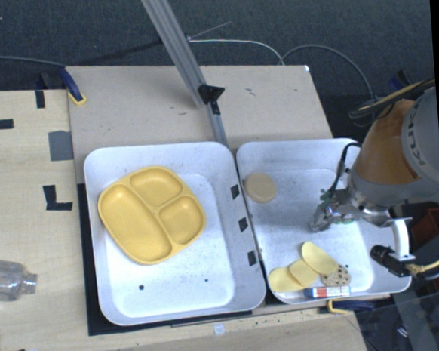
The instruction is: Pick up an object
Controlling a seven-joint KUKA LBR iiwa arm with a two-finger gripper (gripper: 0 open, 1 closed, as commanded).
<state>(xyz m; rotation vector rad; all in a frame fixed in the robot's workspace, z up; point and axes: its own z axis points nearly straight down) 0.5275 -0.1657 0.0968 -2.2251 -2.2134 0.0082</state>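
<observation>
Nearest my viewpoint, at the front edge of the right bin (278, 155), I see a red-and-white marker (328, 292) lying flat, with a small speckled block (337, 277) touching it from behind. Just beside that block lie three pale yellow oval pieces (306, 267), overlapping — all below and slightly left of the jaws (323, 218). I read the jaws low over the bin floor; whether they are parted or closed I cannot tell, and nothing visible sits between them. One tan round disc (260, 187) rests up and to the left of the jaws, well apart. Farther left, the left bin (111, 293) carries a yellow divided plate (151, 213). On the surface (23, 179) at far left lies a clear bottle (8, 277).
</observation>
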